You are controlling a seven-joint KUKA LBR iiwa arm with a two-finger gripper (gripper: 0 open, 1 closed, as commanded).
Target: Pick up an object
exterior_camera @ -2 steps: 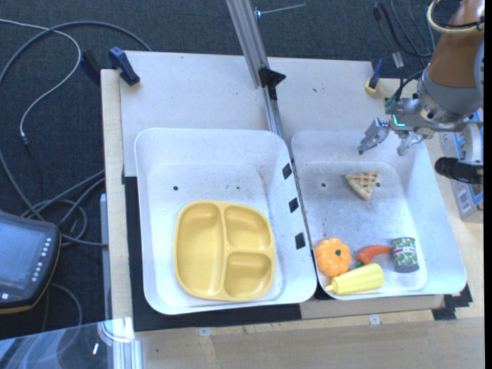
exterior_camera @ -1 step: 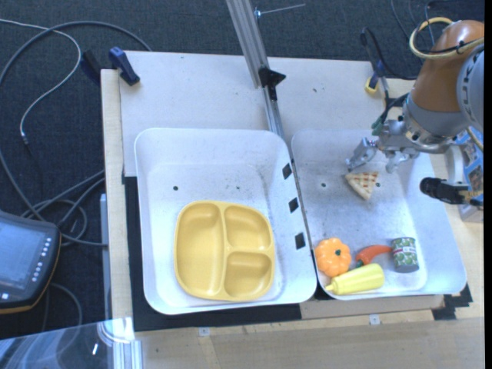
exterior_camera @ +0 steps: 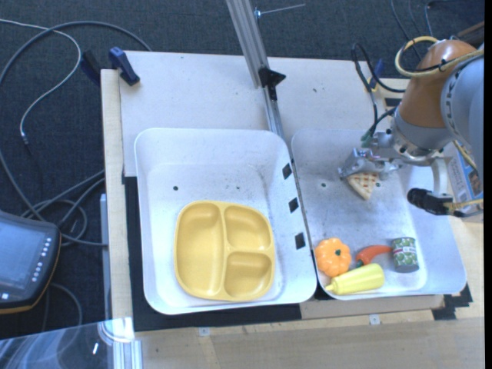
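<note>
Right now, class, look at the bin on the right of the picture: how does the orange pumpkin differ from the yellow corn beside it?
The orange pumpkin is round and squat; the yellow corn is long and narrow. The pumpkin has a small green stem on top, while the corn is plain yellow all over. The pumpkin lies nearer the bin divider; the corn stretches along the front rim. Both are toy foods in the right bin, near its front edge.

Blue clamp (exterior_camera: 123,64) at bench corner, black tablet (exterior_camera: 23,261) on floor

- The arm (exterior_camera: 450,91) runs off the right edge.
- The claw (exterior_camera: 367,165) covers the waffle piece's (exterior_camera: 364,184) far edge; its finger gap is unclear.
- The can's (exterior_camera: 404,254) label is unreadable.
</note>
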